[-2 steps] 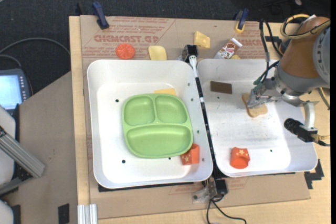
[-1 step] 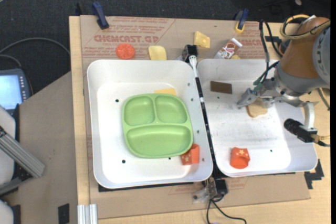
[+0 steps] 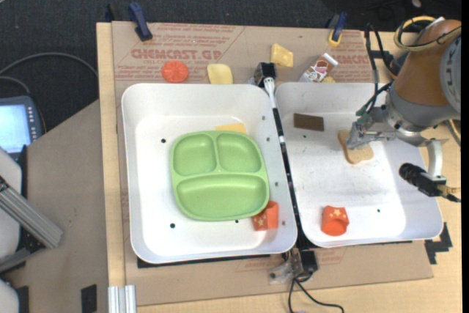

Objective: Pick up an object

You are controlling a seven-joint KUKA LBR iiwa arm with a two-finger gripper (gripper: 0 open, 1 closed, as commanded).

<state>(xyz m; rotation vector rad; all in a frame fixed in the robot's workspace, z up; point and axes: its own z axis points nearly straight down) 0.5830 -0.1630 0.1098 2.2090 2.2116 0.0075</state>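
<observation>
In the right bin [image 3: 388, 231] lie a brown rectangular block [image 3: 308, 122], a tan bread-like piece [image 3: 357, 152] and a red-orange object [image 3: 334, 221]. My gripper [image 3: 362, 134] reaches in from the right and sits low, right over the upper edge of the tan piece, partly covering it. Whether it touches or grips the piece cannot be made out. The left bin [image 3: 139, 157] holds a green divided plate [image 3: 218, 176], with an orange block [image 3: 267, 217] at its lower right corner and a pale yellow piece [image 3: 231, 128] just behind it.
On the cardboard behind the bins lie a red disc [image 3: 174, 71], a yellow piece [image 3: 219, 73], a yellow wedge [image 3: 281, 55], a small printed packet [image 3: 319, 70] and a black item [image 3: 264, 72]. Blue clamps [image 3: 139, 20] hold the cardboard's far edge.
</observation>
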